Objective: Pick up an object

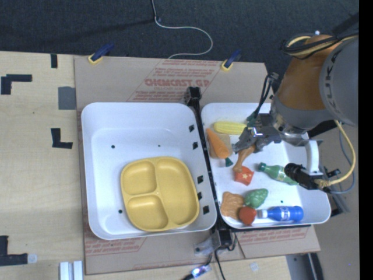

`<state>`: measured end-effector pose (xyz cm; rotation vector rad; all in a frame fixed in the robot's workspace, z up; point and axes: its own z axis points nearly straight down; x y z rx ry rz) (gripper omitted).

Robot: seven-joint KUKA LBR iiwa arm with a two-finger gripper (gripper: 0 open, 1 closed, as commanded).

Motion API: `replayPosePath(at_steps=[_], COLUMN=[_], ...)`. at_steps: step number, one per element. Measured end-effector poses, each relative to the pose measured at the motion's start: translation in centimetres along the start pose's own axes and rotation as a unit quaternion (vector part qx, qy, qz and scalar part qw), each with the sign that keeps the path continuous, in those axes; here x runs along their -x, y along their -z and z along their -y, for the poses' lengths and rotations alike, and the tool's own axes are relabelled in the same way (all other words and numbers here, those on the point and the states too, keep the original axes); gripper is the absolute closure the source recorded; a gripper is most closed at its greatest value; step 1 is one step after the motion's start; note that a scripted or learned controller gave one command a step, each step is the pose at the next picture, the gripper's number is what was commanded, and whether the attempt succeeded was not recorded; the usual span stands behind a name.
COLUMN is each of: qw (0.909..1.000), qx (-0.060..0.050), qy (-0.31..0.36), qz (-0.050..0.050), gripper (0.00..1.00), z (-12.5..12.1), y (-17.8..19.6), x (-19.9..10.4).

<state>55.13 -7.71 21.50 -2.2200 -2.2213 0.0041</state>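
Two shallow white bins sit side by side on a cardboard sheet [175, 80] over the table [35, 156]. The left bin [99, 127] holds a yellow divided plate [158, 192], lying flat toward its near right corner. The right bin [317, 212] holds a scatter of toy food: a corn cob [228, 127] near the far edge, an orange carrot-like piece [218, 146] just beside the divider, a red block [243, 175] near the centre, a green bottle [278, 172] lying on its side to the right of the block, a green leafy piece [256, 196], a tan piece [231, 202] touching a red round piece [247, 216], and a blue-and-white bottle [284, 214] lying along the near wall. The grey arm [315, 80] reaches in from the right, and its hand [249, 140] hangs over the far middle of the right bin, between the corn cob and the red block. A thin brown piece [243, 155] sits right at the fingertips, but the angle hides whether the hand grips it; how wide the hand stands cannot be told.
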Motion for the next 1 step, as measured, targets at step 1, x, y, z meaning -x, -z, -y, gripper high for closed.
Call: replayPosePath(at_steps=[1], qw=[1.0000], qx=[0.001], qy=[0.001], qz=[-0.001], gripper=[1.00], z=[-0.86], y=[1.85], x=[-0.66])
